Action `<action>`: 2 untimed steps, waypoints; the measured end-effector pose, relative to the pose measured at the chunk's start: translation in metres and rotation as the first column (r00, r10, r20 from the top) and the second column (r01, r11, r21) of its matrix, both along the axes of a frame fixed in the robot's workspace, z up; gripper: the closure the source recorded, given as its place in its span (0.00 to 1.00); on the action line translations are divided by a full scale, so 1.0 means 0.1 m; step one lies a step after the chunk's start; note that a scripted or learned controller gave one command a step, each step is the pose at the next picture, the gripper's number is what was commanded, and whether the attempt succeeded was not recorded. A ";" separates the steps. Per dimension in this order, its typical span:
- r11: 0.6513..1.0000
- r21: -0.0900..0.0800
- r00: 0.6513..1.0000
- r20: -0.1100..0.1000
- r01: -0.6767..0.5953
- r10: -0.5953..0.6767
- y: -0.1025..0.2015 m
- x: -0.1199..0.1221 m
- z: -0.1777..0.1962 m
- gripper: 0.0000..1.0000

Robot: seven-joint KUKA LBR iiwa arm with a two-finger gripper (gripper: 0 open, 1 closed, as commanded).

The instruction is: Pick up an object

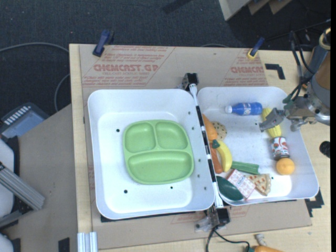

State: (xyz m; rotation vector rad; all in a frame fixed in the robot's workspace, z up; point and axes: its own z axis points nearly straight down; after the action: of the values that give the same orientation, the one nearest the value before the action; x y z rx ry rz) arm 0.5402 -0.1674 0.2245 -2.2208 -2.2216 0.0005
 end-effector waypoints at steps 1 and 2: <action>1.000 -0.002 1.000 0.002 0.000 0.000 -0.57 0.76 -0.31 0.00; 1.000 0.003 1.000 -0.001 -0.002 0.002 -0.44 0.89 -1.40 0.00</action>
State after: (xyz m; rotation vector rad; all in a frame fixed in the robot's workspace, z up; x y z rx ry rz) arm 0.6294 -0.2112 0.0840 -2.2167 -2.2212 -0.0015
